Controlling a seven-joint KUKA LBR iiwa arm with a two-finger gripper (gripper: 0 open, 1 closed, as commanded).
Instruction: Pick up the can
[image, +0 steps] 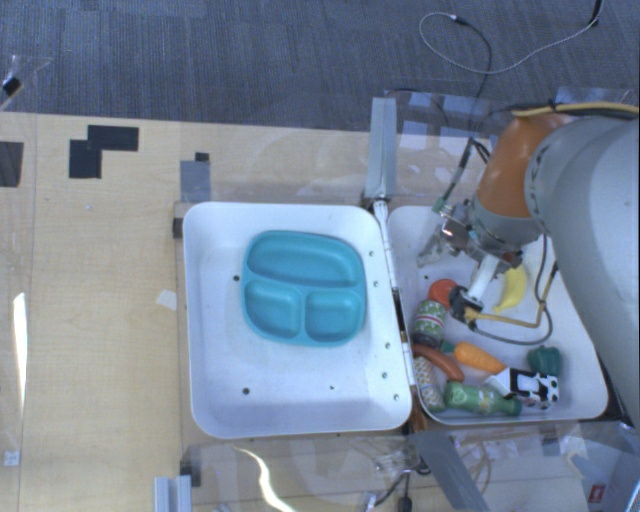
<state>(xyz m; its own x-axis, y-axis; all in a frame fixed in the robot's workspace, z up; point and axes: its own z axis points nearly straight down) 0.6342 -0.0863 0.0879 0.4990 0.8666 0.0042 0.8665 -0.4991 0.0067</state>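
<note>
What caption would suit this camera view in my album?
Gripper over the right bin of toys, near the can; blue plate in the left bin.

Mostly smooth plastic on a pale wood-look bench.
Left bin (210, 400) and right bin (590, 390): white plastic, smooth, slight sheen. Divided plate (303, 287): teal plastic, satin. Can (430, 320), at 9 o'clock in the right bin: printed wrap, material unclear. Toy carrot (478, 356): orange plastic, smooth. Green bottle (480, 400) at 6 o'clock: glossy. Toy banana (514, 288): yellow plastic. Bench (90, 330): matt wood grain, with matt black tape patches (100, 150) at 10 o'clock. Floor (250, 60) at 12 o'clock: grey ribbed carpet. Arm (590, 200): smooth grey shell, with a glossy orange band (515, 170).
</note>
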